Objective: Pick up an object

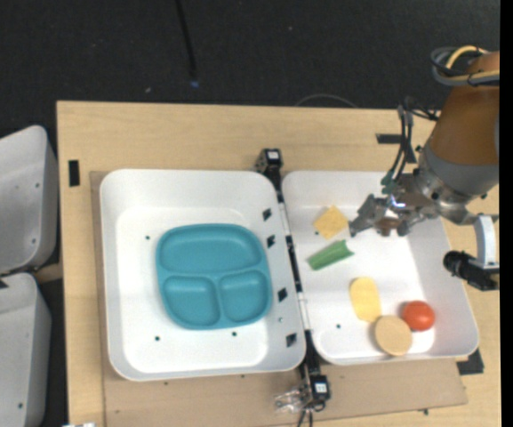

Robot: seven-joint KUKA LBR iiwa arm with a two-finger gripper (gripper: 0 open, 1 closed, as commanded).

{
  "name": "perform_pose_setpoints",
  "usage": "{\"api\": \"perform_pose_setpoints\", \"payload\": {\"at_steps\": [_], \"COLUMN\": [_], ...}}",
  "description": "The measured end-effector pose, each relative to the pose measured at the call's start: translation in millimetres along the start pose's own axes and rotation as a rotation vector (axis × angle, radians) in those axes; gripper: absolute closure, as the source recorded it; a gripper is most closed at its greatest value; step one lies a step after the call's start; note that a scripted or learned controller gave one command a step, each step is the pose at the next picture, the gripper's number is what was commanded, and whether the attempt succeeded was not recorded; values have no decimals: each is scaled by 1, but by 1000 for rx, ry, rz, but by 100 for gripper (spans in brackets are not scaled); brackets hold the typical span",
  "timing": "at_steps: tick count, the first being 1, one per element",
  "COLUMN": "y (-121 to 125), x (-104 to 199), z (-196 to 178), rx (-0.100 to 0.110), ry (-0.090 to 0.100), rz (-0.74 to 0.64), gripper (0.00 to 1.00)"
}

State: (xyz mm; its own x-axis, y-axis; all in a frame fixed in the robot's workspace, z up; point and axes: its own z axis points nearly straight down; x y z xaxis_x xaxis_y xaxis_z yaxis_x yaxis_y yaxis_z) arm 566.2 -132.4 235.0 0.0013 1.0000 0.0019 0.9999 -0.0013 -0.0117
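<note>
Two shallow white bins side by side on a pale wooden worktop point(78, 132). Left bin point(123, 238) given over to a teal divided plate point(212, 274), lying flat near the middle, clear of anything to be picked. Right bin point(452, 265) carrying all the loose pieces, spread apart so each can be reached singly: a yellow wedge point(331, 221) toward the back left, a green strip point(330, 255) just in front of it and lying at a slant, a yellow oval point(364, 298) nearer the front, a tan disc point(393, 335) and a red ball point(418, 315) close together, perhaps touching, at the front right. Gripper point(382, 215) low over the back of the right bin, just to the right of the yellow wedge, tilted down toward the floor of the bin; nothing seen between the fingers, and cannot tell whether spread or closed. Probably lined up for the wedge or the strip as the nearest targets, with the wedge closest
</note>
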Motion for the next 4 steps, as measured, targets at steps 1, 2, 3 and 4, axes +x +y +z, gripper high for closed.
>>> {"api": "perform_pose_setpoints", "payload": {"at_steps": [1,2,3,4], "y": [2,-6,1,1], "x": [0,-7,-7,-9], "z": [-7,47,108,134], "rx": [-12,-7,-8,-13], "ry": [-2,-3,-3,-4], "rz": [-3,1,5,7], "gripper": [0,0,0,0]}}
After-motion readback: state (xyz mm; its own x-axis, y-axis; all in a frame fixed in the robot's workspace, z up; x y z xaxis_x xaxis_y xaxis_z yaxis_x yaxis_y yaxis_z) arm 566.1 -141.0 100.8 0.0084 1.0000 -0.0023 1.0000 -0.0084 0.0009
